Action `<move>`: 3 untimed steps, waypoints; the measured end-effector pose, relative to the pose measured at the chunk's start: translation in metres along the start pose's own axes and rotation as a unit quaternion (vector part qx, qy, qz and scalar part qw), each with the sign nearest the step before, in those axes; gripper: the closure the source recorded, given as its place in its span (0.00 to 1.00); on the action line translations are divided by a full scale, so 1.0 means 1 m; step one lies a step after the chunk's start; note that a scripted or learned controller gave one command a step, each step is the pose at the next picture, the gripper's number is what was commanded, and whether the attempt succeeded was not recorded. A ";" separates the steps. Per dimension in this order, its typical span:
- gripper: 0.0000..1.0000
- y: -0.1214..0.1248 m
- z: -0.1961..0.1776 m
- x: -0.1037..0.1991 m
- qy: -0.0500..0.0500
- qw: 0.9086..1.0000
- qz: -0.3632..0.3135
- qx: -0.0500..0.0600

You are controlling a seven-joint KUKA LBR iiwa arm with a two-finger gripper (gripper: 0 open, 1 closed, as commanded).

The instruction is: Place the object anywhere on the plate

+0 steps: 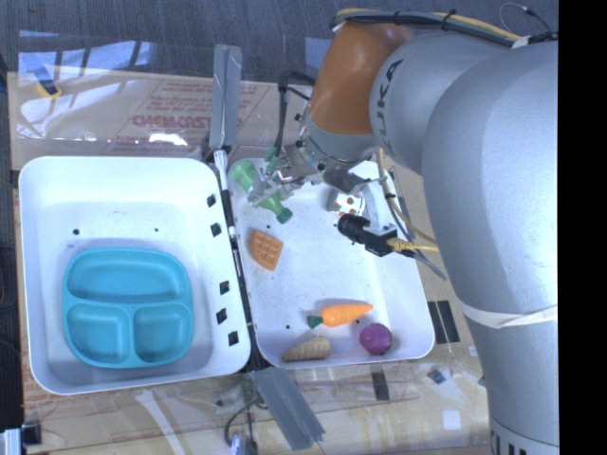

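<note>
While hand [272, 183] hovers, green toy [266, 192] beneath

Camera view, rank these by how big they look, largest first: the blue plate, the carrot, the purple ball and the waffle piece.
1. blue plate, by far the largest.
2. carrot, longest of the small items.
3. waffle piece and purple ball look about alike, so I won't rank them.

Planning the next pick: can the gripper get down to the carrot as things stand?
Probably yes: the carrot lies apart from its neighbours, uncovered, and the gripper is in the same bin.
</note>
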State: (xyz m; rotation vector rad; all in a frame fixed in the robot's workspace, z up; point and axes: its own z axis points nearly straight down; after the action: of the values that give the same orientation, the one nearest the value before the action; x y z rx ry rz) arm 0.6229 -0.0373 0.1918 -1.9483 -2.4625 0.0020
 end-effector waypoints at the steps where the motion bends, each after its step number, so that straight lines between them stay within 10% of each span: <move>1: 1.00 -0.006 -0.056 0.083 0.000 0.999 -0.052 0.000; 2: 1.00 -0.021 -0.038 0.137 0.000 0.997 -0.081 0.001; 3: 0.00 -0.021 -0.038 0.137 0.000 0.997 -0.080 0.001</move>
State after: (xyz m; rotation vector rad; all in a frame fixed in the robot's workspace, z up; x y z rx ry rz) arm 0.5711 0.0912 0.2301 -1.7436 -2.6106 0.0040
